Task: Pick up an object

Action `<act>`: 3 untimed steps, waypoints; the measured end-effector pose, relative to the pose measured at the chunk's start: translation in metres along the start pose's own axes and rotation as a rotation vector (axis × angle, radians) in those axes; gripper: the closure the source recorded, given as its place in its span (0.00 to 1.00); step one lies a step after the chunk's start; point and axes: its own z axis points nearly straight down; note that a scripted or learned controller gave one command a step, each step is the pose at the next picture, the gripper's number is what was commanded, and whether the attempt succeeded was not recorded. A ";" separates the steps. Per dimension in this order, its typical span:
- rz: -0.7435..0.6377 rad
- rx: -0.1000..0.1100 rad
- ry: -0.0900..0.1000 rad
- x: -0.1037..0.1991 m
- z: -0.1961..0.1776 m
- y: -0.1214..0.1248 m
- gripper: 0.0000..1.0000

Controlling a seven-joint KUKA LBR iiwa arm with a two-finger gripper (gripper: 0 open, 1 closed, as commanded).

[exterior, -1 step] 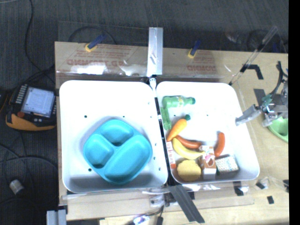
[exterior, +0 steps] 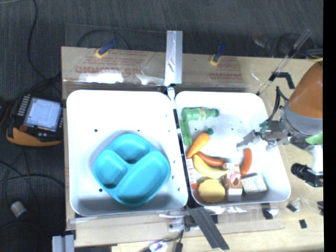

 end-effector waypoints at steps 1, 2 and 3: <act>0.070 -0.004 0.006 -0.007 0.068 -0.001 0.00; 0.077 -0.001 0.005 -0.007 0.061 -0.001 1.00; 0.282 0.000 -0.003 0.032 -0.043 0.033 1.00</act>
